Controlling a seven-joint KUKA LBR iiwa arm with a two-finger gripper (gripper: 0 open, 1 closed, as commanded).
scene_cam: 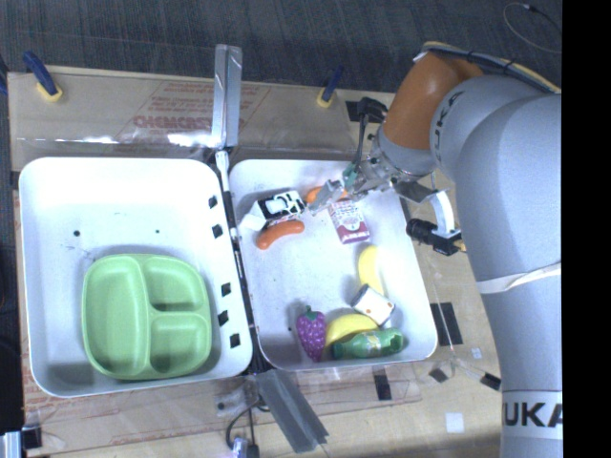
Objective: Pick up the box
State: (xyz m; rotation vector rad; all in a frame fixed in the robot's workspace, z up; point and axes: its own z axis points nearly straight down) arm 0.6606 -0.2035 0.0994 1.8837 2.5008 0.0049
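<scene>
A green bottle [369,343], lemon [349,326] and grapes [310,333] fill the right bin's [406,256] near edge, the box [348,220] beside the tool [355,179], whose opening I cannot tell; the left bin [48,208] holds a green tray [145,316].

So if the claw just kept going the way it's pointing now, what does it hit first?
Probably the small maroon box, which lies just below and left of the claw in the right bin. Height is hard to judge from this view, so it may reach the bin floor beside it.

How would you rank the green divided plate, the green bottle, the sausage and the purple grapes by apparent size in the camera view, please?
1. green divided plate, by far the largest
2. green bottle
3. sausage and purple grapes: they look too alike to rank.
</scene>
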